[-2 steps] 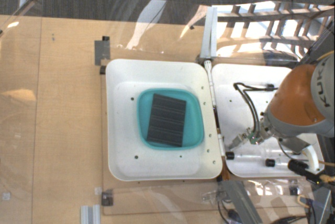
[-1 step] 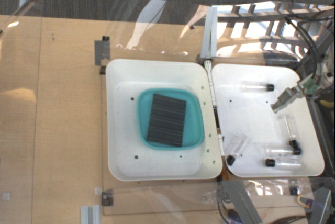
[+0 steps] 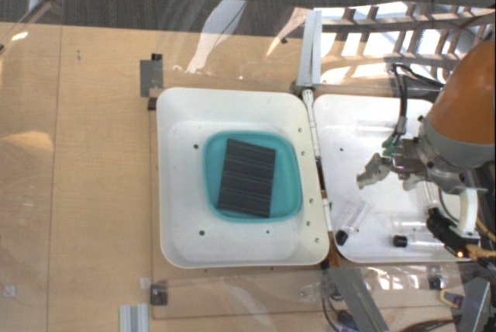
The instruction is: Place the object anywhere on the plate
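Now hovering over the right bin [image 3: 349,121] — gripper [image 3: 370,171] pointing left, finger state impossible to tell from up here. Lying well off to its left — dark ribbed block [image 3: 247,178], resting flat on the teal plate [image 3: 290,175] in the left bin [image 3: 178,167]. Sitting just below the gripper, small clear tube [image 3: 350,219].

object [image 3: 247,178]: dark ribbed rectangular slab, I see it lying flat, slightly tilted | on my teal plate [image 3: 213,160], roughly centred | plate: left bin, seemingly square-rounded
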Action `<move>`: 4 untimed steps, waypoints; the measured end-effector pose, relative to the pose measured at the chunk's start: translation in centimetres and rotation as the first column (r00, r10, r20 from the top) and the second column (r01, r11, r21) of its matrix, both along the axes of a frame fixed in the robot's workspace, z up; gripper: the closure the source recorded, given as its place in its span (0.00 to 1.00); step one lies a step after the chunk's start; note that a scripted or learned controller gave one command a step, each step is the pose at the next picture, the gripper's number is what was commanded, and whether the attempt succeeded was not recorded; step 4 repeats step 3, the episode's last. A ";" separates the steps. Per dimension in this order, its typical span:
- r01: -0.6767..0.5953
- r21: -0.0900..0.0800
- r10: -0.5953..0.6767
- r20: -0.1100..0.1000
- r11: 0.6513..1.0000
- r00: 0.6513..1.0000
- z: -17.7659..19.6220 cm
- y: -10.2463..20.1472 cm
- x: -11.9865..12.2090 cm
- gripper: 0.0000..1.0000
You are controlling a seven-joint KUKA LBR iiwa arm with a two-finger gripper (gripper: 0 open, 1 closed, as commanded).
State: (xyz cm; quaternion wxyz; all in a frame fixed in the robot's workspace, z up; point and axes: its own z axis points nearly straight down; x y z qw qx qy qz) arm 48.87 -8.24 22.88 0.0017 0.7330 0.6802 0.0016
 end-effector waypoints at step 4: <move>-0.158 0.001 0.158 -0.002 0.987 0.987 1.3 16.4 -0.1 0.00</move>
